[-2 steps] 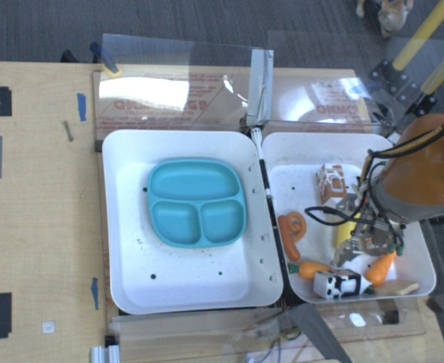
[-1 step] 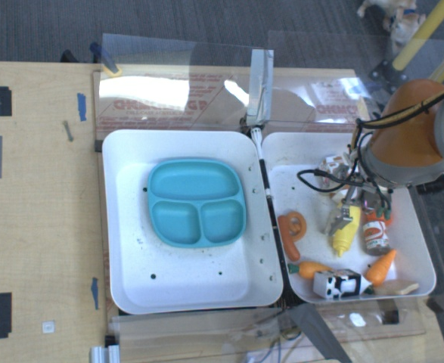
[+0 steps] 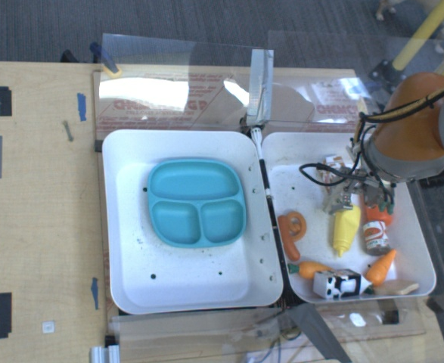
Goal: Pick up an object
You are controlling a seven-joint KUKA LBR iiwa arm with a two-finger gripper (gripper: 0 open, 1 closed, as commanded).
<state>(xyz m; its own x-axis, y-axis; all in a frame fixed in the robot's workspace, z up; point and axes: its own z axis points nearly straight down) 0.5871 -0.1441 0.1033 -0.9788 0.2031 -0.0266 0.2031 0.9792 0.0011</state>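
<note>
My gripper (image 3: pixel 347 196) hangs low over the middle of the right bin (image 3: pixel 422 240), below the arm's orange band (image 3: pixel 409 123). Its tip sits right at the upper end of a yellow squash-like toy (image 3: pixel 345 231) and seems to touch it. A red can (image 3: pixel 374 231) lies just right of the yellow toy. An orange pretzel-shaped piece (image 3: pixel 292 225) lies to the left. Near the bin's front are two orange carrots (image 3: pixel 312 269) (image 3: pixel 383 265) and a black-and-white cow toy (image 3: pixel 341 284). Black cables partly hide the gripper.
The left bin (image 3: pixel 123 203) holds a blue divided plate (image 3: pixel 197 203). A clear plastic wall (image 3: pixel 229 97) stands behind both bins. A small printed packet (image 3: pixel 332 165) lies at the back of the right bin. Bare wooden bench (image 3: pixel 32 203) extends to the left.
</note>
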